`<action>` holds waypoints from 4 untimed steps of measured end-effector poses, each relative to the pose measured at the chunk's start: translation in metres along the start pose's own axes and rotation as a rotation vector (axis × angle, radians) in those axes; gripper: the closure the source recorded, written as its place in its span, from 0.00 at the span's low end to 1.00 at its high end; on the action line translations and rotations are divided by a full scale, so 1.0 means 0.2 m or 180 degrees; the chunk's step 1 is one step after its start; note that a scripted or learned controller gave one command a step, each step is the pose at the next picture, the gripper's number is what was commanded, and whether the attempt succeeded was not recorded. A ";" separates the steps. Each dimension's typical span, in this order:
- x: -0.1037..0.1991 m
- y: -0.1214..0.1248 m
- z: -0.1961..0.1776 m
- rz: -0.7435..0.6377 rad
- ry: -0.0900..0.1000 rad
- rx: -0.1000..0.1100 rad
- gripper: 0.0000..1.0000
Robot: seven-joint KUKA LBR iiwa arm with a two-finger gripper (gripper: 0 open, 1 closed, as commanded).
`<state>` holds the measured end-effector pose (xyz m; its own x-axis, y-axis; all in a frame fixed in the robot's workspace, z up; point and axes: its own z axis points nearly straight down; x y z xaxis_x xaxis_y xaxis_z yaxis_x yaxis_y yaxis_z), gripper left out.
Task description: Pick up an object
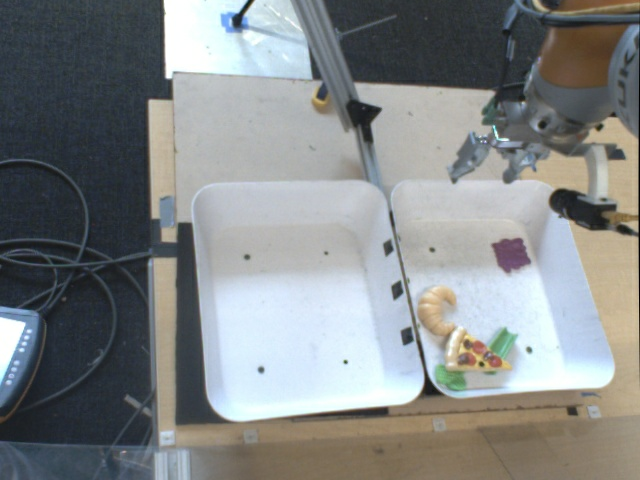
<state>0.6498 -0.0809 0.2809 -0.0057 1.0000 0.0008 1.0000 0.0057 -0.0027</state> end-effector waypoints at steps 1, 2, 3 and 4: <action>0.00 0.00 -0.01 -0.0002 -0.0002 -0.0014 0.00; -0.03 0.02 0.20 0.0017 -0.0003 0.0000 0.00; 0.00 0.02 0.51 0.0012 -0.0001 0.0007 0.00; -0.02 0.02 0.73 0.0020 -0.0002 0.0002 0.00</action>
<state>0.6532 -0.0857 0.1353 0.0006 1.0000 0.0000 1.0000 -0.0006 -0.0033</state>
